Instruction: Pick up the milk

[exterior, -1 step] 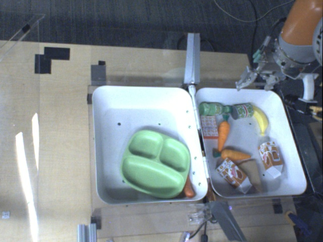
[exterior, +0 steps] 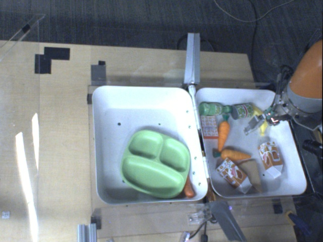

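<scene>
In the right bin [exterior: 298,185] we list two small orange-and-white milk cartons, one [exterior: 271,160] near the right wall and another [exterior: 233,174] toward the front, lying tilted beside a brown block [exterior: 254,173]; with them are two carrots [exterior: 223,133], a green bottle [exterior: 214,108] along the back wall, a dark-capped jar [exterior: 243,110] and a yellow item [exterior: 260,124]. The gripper [exterior: 258,123] hovers at that bin's back right, just above the yellow item, its fingers narrowly parted and nothing visibly between them, well apart from both cartons. In the left bin [exterior: 108,135] we record a green sectioned tray [exterior: 156,163] and a small orange piece [exterior: 188,189] at the tray's front right edge.
</scene>
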